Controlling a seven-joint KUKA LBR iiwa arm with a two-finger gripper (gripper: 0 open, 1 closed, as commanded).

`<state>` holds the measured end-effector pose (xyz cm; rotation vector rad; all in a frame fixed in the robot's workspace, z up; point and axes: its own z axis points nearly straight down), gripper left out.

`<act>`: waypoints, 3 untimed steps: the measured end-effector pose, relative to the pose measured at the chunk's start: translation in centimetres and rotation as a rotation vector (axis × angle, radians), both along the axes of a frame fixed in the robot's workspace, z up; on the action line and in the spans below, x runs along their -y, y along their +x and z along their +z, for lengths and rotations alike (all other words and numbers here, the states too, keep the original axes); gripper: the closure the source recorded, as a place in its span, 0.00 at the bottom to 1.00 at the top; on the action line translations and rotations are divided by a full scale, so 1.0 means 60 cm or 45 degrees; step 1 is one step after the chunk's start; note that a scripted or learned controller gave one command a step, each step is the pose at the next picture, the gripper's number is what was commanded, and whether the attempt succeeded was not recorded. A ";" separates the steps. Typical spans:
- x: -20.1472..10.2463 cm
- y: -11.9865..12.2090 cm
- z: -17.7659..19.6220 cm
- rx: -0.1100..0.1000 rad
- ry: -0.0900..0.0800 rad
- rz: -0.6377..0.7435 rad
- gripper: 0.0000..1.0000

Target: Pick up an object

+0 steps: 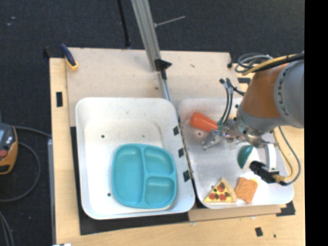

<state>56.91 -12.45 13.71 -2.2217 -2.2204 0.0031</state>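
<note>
Likely the step in hand is the approach. The orange cylinder (pixel 203 121) lies on its side in the far left corner of the right bin (pixel 218 165), and the gripper (pixel 209 139) hangs just on its near side, close to it but with nothing seen in its grasp. Whether the gripper is released or clenched I cannot tell; the metal parts there are too small and blurred.

As a judgement, the next move calls for shifting a little farther and to the left until the gripper is centred over the cylinder. It should then close across the round body, not along its length. The cylinder looks like smooth plastic, so it may roll or slip toward the bin wall.

Right of the gripper lies a rounded teal piece (pixel 245 155), glossy and drop-shaped. Along the near edge of the same bin sit a flat toy pizza slice (pixel 221 192), triangular with red dots, and just beside it a squarish orange slab (pixel 246 189) with a matte, bread-like look.

The grey arm (pixel 287 94), with its orange band, reaches in from the right. The left bin (pixel 102 117) holds a turquoise plate (pixel 145 176), a smooth one divided into three compartments. Both bins are shallow white plastic on a pale wooden bench (pixel 102 70).
</note>
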 end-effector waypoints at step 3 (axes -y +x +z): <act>0.018 0.010 0.037 0.010 -0.001 -0.005 1.00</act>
